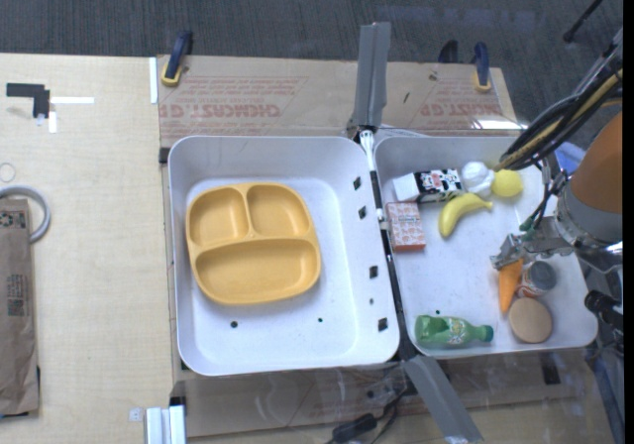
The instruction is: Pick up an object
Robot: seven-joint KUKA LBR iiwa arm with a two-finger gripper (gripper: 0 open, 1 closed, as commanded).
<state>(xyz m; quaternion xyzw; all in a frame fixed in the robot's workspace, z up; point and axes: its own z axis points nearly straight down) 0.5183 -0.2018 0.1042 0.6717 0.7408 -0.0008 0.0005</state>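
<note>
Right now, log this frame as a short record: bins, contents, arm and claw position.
left bin: holds a yellow divided plate
right bin: banana, lemon, green bottle, carrot, small red box, black-and-white carton, tan round object
arm: enters from the right
claw: low over the carrot's upper end; grip not discernible

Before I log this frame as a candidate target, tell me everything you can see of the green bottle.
The green bottle lies on its side along the near wall of the right bin, cap end pointing right. It looks like glossy translucent plastic with a pale label around its middle. The cap is on, as far as I can tell. It rests on the bin floor, apart from the round tan object to its right.
</note>
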